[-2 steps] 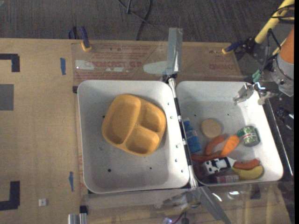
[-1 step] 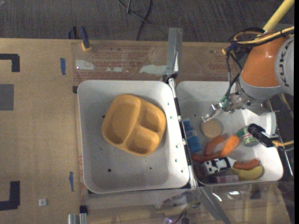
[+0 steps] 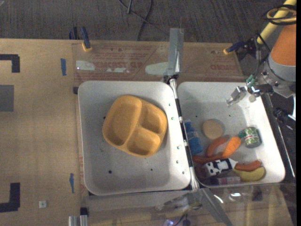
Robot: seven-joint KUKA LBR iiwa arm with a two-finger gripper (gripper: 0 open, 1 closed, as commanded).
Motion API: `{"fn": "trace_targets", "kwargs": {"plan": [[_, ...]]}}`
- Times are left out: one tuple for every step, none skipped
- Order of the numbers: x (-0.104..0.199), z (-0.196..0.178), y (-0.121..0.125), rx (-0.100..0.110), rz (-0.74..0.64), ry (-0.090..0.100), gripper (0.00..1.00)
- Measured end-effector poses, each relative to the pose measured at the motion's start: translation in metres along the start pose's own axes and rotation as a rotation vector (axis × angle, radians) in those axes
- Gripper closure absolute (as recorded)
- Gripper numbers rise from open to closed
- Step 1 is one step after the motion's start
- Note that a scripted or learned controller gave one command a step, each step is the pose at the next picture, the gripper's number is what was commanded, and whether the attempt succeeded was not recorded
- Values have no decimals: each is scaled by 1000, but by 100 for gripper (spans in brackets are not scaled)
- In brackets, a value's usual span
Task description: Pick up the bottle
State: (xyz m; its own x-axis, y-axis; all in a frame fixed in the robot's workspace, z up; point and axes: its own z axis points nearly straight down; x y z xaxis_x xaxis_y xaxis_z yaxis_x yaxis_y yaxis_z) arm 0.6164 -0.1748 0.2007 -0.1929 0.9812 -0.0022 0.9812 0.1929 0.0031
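Jaws apart and empty. The bottle (image 3: 191,136) lies well to their left, against the bin wall (image 3: 180,126). A jaw may hit that wall, or catch the sausage (image 3: 215,145) instead.

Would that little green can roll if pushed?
Probably: the green can looks round and seems tipped on its side, so it may roll. The orange carrot close beside it might block it. It looks rigid.

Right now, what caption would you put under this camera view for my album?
A robot claw hovers over the right bin of toy food, beside an orange plate in the left bin.
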Motion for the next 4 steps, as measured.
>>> {"fn": "trace_targets", "kwargs": {"plan": [[-18,-13,19,0,-5,0,0],[75,90,19,2,-70,2,0],[43,62,28,-2,-115,0,0],[74,111,-21,-7,-227,-4,0]]}}
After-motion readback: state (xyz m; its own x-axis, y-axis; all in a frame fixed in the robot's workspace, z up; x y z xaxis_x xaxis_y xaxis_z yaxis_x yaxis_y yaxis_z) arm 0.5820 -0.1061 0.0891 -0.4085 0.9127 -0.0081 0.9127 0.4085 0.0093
